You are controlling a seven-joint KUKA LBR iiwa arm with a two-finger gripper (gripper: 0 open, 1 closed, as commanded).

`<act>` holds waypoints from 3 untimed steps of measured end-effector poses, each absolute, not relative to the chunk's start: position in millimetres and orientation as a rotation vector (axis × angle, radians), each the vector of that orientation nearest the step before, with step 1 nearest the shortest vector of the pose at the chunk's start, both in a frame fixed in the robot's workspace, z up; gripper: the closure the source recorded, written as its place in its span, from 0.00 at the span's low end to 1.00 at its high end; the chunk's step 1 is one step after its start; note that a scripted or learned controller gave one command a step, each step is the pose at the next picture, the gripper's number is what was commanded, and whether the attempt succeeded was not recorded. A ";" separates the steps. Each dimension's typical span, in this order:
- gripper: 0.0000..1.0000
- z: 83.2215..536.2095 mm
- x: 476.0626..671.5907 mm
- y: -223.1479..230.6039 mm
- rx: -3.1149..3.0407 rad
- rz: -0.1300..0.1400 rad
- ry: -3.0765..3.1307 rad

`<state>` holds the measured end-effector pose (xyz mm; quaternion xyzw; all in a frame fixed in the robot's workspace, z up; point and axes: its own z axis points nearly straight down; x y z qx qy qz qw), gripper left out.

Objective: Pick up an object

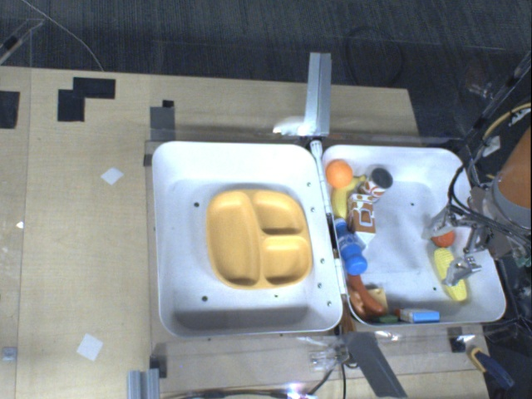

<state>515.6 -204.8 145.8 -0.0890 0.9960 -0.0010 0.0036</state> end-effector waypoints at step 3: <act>0.00 89.1 562.0 -206.0 1.298 0.003 2.846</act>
